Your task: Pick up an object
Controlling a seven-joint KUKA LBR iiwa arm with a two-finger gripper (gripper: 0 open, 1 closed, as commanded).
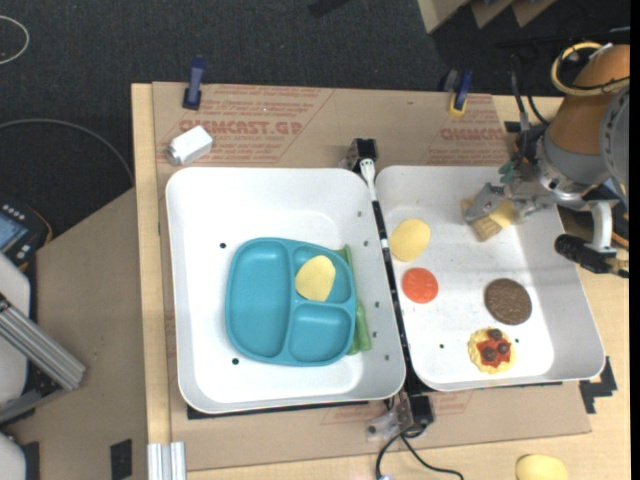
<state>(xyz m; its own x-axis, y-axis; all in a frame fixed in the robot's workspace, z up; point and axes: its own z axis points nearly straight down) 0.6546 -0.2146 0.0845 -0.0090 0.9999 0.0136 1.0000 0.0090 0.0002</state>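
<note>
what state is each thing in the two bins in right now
blue divided plate: flat in the left bin, upright
yellow piece: lying in the plate's upper right compartment
pale yellow round: loose in the right bin, near its left wall
orange disc: flat, apart from the others
brown disc: flat on the bin floor
small pizza: flat, topping up
gripper: low over the right bin's upper part, fingers unclear

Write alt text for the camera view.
A grey arm's claw hangs over the right bin, which holds a yellow disc, orange disc, brown disc and small pizza. The left bin holds a blue tray with a yellow piece.
</note>
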